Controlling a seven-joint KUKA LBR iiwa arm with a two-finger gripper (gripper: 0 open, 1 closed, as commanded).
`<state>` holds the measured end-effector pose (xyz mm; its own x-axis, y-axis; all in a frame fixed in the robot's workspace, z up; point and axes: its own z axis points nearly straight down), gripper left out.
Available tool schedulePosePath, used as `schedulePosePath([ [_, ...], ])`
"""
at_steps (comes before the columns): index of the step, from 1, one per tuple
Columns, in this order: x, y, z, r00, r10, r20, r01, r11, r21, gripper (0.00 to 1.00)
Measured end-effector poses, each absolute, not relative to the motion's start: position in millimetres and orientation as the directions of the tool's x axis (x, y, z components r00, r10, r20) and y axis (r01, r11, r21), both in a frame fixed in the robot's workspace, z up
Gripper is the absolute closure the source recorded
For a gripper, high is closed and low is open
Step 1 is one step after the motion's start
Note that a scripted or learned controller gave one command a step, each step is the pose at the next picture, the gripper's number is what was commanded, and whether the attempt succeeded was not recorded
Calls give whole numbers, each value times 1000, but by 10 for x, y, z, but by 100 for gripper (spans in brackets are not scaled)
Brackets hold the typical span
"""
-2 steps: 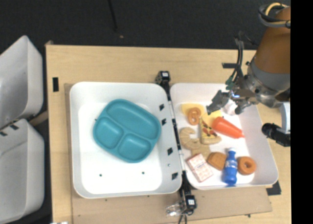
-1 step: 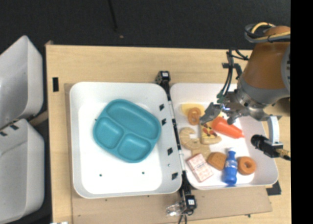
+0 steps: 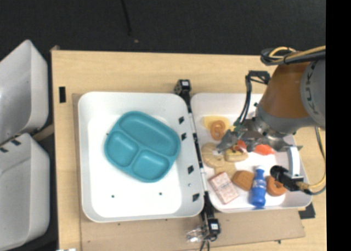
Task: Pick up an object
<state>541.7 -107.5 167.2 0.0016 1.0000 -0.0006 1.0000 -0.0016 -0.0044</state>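
My gripper [image 3: 233, 141] hangs just above the pale pastry [image 3: 236, 155], beside the orange cup [image 3: 218, 127]; I cannot tell its state.

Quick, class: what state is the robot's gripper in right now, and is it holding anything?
Gripper: low over the right bin among the toy food; whether it is open, closed or holding anything cannot be told.

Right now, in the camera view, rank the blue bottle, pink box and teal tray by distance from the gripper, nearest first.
From the gripper:
1. Blue bottle, right bin, toward the front.
2. Pink box, same bin; nearly tied with the bottle.
3. Teal tray, left bin.
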Motion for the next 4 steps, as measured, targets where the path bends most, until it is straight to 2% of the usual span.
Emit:
schedulePosePath([
  [1,5428,-1063,1133,5,1000,-6,1000,-5,12,0],
  [2,5506,-1111,1109,9,1000,-10,1000,-9,27,0],
  [3,5506,-1133,1201,17,1000,-12,999,-17,29,100],
  [4,5535,-1181,1633,11,1000,-1,1000,-11,4,100],
])
